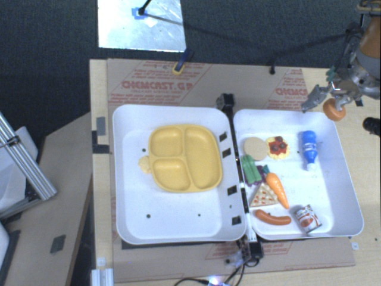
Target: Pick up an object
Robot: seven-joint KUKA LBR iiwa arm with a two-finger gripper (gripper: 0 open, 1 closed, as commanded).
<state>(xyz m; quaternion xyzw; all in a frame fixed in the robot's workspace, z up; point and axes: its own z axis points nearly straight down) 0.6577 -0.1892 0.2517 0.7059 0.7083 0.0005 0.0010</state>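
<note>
Orange ball (334, 109) round, no long axis, between pincer (324, 98) fingers.

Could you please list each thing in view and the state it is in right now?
Gripper: above the right bin's far right corner, an orange ball at its tip.
Orange ball: at the gripper, grip unclear.
Yellow divided plate: flat in left bin.
Blue bottle: lying down in right bin.
Can: on its side.
Carrot: lying flat.
Sausage: lying flat.

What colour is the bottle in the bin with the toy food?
The bottle is blue with a white cap, seen in the camera view, lying in the right bin.
</note>
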